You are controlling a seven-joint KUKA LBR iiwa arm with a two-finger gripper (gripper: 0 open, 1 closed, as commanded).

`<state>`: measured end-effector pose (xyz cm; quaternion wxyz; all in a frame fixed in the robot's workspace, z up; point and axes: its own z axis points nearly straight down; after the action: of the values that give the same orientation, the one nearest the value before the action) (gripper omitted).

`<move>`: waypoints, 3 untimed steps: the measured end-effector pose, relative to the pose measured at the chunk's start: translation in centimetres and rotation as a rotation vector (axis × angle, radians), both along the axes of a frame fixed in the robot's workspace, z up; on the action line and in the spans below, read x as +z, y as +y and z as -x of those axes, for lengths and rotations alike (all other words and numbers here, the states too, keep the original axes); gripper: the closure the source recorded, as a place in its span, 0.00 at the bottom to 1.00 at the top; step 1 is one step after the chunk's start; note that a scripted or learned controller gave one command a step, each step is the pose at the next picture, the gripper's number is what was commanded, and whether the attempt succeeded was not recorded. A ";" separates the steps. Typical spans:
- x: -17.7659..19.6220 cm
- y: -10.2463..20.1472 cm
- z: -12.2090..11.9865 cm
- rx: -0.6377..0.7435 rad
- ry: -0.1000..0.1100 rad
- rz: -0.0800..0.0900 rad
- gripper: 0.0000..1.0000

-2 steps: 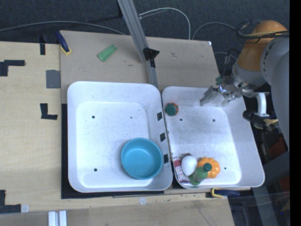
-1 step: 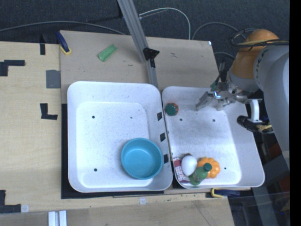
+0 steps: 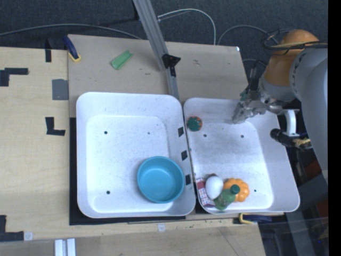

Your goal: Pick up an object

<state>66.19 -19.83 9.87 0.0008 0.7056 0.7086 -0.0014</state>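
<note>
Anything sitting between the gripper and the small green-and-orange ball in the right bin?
No. In the camera view, only bare white bin floor lies between the gripper and the small ball.

The gripper (image 3: 241,114) hangs over the right bin's (image 3: 266,159) far edge, well apart from the blue bowl (image 3: 160,178) in the left bin (image 3: 106,143).

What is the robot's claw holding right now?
Nothing that shows. The gripper hangs over the right bin's far edge, away from the small ball.
</note>
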 end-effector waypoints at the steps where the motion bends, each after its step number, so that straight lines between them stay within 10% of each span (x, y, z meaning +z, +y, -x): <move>1: 4.9 -0.2 0.8 -0.004 -0.005 -0.002 1.00; 3: 14.3 -0.1 -0.3 -0.002 -0.005 -0.002 1.00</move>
<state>66.45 -19.92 24.19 0.0020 0.7065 0.7078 0.0012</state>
